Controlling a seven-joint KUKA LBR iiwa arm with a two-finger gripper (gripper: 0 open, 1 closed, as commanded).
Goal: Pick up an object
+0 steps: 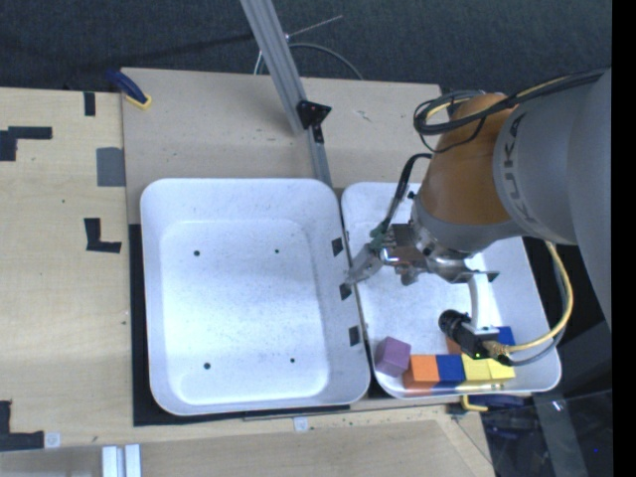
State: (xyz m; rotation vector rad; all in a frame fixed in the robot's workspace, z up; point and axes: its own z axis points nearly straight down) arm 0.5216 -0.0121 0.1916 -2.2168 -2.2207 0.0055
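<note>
**Claw over the right bin, blocks in the near corner**

The claw (383, 258) hangs above the right bin (529, 266), near its left wall; whether it is spread or pressed together cannot be told. A purple block (394, 354), orange block (424, 369), blue block (450, 368) and yellow block (487, 370) line the bin's near edge. The left bin (238, 296) sits alongside.
</note>
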